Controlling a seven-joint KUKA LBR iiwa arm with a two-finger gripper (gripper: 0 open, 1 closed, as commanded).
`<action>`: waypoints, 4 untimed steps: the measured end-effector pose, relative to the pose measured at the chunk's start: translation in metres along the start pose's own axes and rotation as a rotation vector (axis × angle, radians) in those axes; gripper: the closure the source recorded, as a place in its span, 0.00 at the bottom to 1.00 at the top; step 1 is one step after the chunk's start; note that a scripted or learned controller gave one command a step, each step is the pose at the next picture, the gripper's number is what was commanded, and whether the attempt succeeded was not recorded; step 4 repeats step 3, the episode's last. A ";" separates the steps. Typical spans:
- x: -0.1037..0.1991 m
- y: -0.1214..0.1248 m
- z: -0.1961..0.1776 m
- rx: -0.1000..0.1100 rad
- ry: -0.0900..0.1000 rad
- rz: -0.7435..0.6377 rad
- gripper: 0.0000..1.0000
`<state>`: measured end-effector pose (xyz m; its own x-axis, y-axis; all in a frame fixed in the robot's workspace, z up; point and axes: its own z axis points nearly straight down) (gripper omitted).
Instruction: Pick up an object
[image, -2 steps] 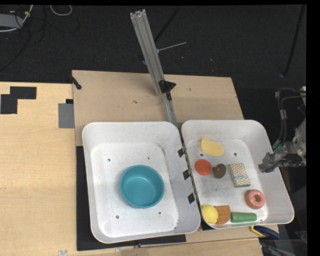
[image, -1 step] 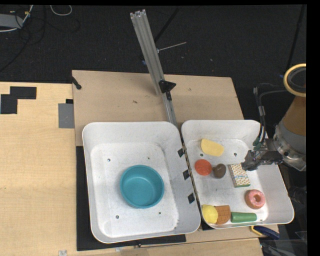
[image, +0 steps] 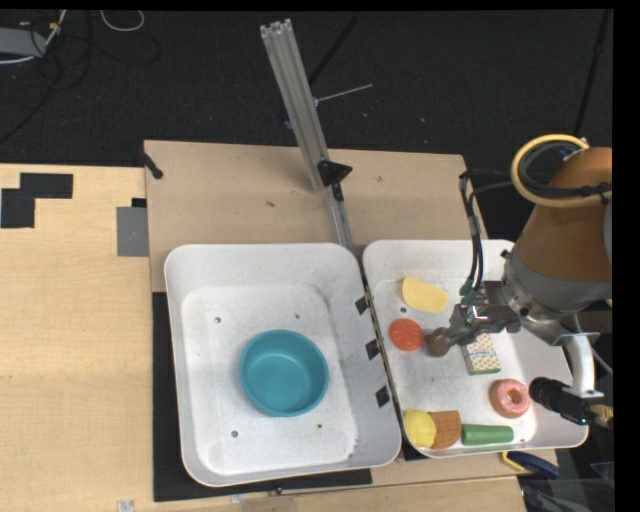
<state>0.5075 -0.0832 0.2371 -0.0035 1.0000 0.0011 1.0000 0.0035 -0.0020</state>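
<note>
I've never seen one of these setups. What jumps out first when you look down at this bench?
The teal bowl sits alone in the left bin, bright against the white. The right bin holds a scatter of small colourful things, among them a pink doughnut and a yellow piece. Over them hangs the arm, its gripper low beside a small brown object.

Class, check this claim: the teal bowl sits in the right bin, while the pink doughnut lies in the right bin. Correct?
Not quite. The camera view shows the teal bowl in the left bin, not the right; the pink doughnut does lie in the right bin.
</note>
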 end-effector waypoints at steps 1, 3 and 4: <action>0.060 0.005 0.008 -0.001 0.000 0.000 1.00; 0.151 0.015 -0.004 -0.001 -0.001 0.001 1.00; 0.151 0.015 -0.004 -0.001 -0.001 0.001 1.00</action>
